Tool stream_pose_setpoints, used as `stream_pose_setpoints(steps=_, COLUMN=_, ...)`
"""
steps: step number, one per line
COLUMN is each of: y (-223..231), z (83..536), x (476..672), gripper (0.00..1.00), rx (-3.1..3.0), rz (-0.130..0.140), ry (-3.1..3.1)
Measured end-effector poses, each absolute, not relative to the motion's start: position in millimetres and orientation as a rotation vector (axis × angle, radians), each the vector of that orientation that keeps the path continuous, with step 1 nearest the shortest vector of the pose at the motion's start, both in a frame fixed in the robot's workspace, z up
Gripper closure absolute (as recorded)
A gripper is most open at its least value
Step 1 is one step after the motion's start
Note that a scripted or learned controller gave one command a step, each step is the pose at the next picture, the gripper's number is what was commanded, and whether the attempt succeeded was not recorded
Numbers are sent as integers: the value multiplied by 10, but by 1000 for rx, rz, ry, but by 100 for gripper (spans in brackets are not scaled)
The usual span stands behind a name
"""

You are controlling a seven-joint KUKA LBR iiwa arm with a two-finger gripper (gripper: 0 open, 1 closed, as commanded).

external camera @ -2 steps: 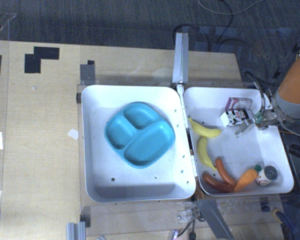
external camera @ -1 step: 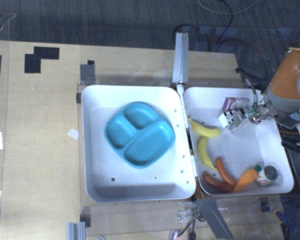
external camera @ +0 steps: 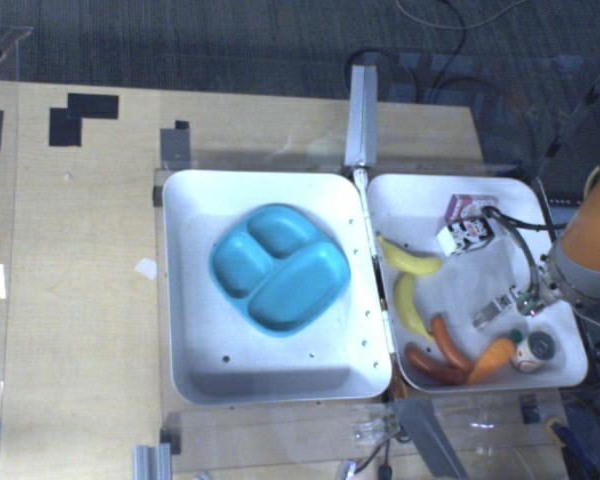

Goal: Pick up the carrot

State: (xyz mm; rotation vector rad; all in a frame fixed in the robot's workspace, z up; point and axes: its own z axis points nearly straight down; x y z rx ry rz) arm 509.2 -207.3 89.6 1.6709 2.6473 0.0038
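Note:
The carrot [external camera: 490, 358] is small and orange. It lies tilted near the front wall of the right bin [external camera: 565, 373], with its thick end touching a red sausage [external camera: 448, 341]. My gripper [external camera: 493, 310] hovers over the bin floor just behind the carrot, apart from it, with nothing seen in its grasp. The arm's orange band [external camera: 592, 230] reaches in from the right.
Two yellow bananas [external camera: 408, 259] [external camera: 410, 305] lie along the right bin's left wall. A white and purple packet [external camera: 467, 230] sits at the back. A small round toy [external camera: 526, 356] and a grey cap [external camera: 542, 345] lie right of the carrot. The left bin [external camera: 195, 368] holds a blue divided plate [external camera: 280, 268].

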Motion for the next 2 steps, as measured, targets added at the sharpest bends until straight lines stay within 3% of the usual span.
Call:
stream_pose_setpoints(steps=1, y=-2060, z=1549, x=4892, gripper=0, rx=1630, rz=3, ry=2676)
stream_pose_setpoints(steps=2, y=-1806, z=896, x=4910, gripper=0, rx=1504, rz=4, ry=2742)
